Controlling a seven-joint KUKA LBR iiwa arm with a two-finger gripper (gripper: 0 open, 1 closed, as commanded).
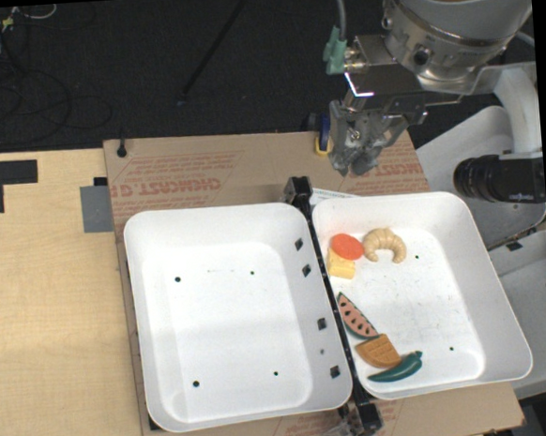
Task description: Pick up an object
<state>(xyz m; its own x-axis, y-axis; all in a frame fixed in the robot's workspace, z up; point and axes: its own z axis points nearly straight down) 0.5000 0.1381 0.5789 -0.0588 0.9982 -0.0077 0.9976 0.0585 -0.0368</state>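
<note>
Two white bins sit side by side on the counter, and the risks grow from left to right. The left bin offers nothing to grasp, so a descent there would close on bare plastic.

Along the divider, at about nine o'clock in the right bin, the objects crowd together. A red tomato touches a yellow cheese wedge just below it, and a tan croissant lies just beside the tomato toward three o'clock. A grasp aimed at any one of these could nudge its neighbour, or catch two at once and drop both. Toward six o'clock a watermelon slice, an orange wedge and a green pepper lie nearly in a chain. All three look flat and thin, so I judge they would slip out of a pinch from above, and the slice hugs the bin wall, where one side of the grasp could strike the rim.

The end effector hangs above the bin's twelve o'clock edge, outside the bin and well apart from every object. Whether it is spread or closed I cannot tell. It grips nothing that I can see. From there it must travel toward six o'clock before lowering; a straight drop would land on the cardboard or the rim.
</note>
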